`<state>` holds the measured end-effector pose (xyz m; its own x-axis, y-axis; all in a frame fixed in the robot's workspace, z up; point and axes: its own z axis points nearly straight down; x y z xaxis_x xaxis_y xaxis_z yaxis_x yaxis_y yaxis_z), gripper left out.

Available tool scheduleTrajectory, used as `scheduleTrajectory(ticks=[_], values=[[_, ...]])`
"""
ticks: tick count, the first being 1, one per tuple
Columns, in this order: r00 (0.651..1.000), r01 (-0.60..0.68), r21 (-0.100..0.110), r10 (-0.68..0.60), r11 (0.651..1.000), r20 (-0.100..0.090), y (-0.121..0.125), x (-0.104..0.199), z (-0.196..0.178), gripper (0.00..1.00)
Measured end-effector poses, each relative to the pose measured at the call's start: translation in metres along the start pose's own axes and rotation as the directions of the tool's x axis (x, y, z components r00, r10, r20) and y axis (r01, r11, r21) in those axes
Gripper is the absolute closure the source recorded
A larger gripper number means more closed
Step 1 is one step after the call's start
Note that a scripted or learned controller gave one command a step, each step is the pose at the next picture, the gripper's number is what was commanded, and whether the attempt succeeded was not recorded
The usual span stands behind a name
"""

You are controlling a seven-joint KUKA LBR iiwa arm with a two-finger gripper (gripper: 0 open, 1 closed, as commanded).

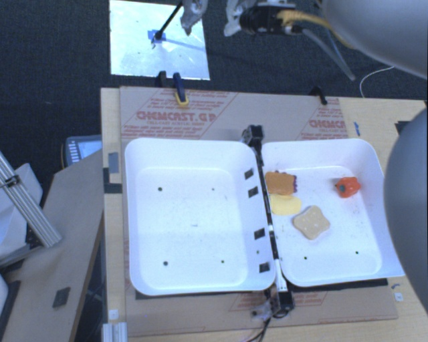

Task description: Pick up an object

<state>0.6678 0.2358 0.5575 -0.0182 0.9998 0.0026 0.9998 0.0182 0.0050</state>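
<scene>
the gripper (208,19) hung above the bench, its state unclear; the orange object (347,187), lying apart, looked the easiest pick.

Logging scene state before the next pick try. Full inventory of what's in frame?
white bins: 2, white, side by side on the bench; left bin, right bin
toast slice: 1, tan, right bin, near its middle
yellow flat piece: 1, yellow, right bin, by the left wall
orange-brown piece: 1, orange-brown with a purple edge, right bin, just above the yellow one
red-orange item: 1, red-orange, right bin, upper right
clamp: 1, blue and yellow, bench's far edge
arm: 1, grey, right edge of view
tool: 1, light grey, top of view, beyond the bench
</scene>
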Motion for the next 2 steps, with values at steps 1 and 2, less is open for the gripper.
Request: scheduleTrajectory(ticks=[1,2], values=[[1.000,0.004,-0.003,-0.004,1.000,-0.001,-0.0001,0.0007,-0.0115,1.00],[1.000,0.005,-0.002,-0.005,1.000,-0.001,-0.0001,0.0007,-0.0111,0.00]])
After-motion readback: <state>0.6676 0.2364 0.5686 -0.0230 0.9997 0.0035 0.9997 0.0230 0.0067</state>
